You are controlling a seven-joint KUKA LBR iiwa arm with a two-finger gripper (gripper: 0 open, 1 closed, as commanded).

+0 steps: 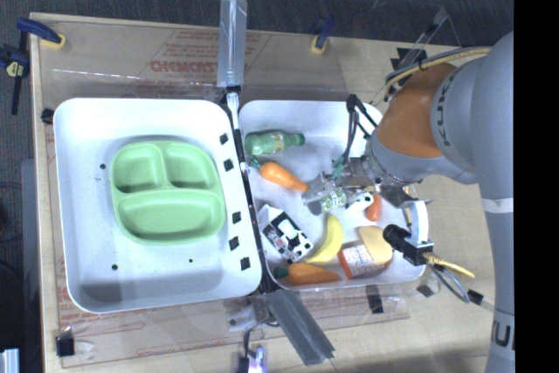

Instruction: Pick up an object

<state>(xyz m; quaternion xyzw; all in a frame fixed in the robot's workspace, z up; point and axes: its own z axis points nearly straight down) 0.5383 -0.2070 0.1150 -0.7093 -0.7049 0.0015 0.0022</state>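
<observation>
**Sam:** What do you see from up there?

**Me:** I see two white bins side by side. The left bin (pixel 74 188) has a green tray (pixel 166 190) in it. The right bin (pixel 288 111) is full of toy food.

**Sam:** Where is the arm?

**Me:** It comes in over the right edge of the right bin. The gripper (pixel 336 192) is low in the middle of that bin. It is over something small and shiny, but I can't tell what that is. I can't tell how wide the gripper is, or if it has hold of anything.

**Sam:** What can I grab?

**Me:** I'd go for the banana (pixel 327 242). It lies near the front edge of the right bin, just beside the gripper. A carrot (pixel 310 274) lies in front of it, and a black and white block (pixel 286 234) is touching its left side.

**Sam:** Is it hard to hold?

**Me:** I think it is light and smooth, so it may slip. It is bent too. I would pinch it across the fat middle, not the thin tips.

**Sam:** Anything else?

**Me:** Another carrot (pixel 281 176) and a green bottle (pixel 272 141) lie near the back left corner of that bin. They have more room around them.
</observation>
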